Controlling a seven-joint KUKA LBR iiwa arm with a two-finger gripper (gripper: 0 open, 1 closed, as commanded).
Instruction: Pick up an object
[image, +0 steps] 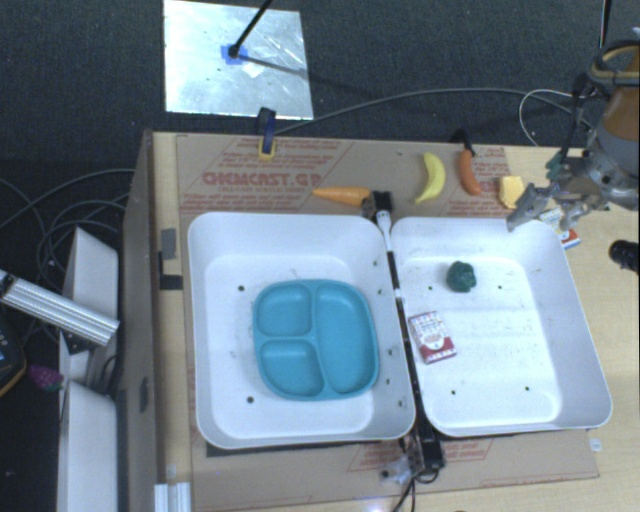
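Camera view, bench seen from above at a slant. Two shallow white bins side by side on a brown cardboard sheet: left bin (215, 300), right bin (560, 330), their inner rims touching along a dark centre strip. Left bin holds one blue divided plate (315, 337) with three compartments, lying flat near the bin's middle. Right bin holds two items: a small dark green lump (461, 276) toward the far left part of its floor, and a small red-and-white packet (432, 337) lying flat close to the left wall, nearer the camera than the lump; the two are apart. On the cardboard beyond the bins, from left to right: an orange carrot (342, 195) lying just past the left bin's far right corner, a yellow banana (432, 177), an orange-red sausage-shaped piece (468, 172) just beside the banana, and a pale yellow block (512, 190) near the right bin's far right corner. Gripper (548, 200) sits above the far right corner of the right bin, at the rim, well apart from the green lump and the packet; its metal fingers are spread apart with nothing between them. A grey foil-like sheet (240, 60) with a blue mark lies on the dark floor beyond the bench.
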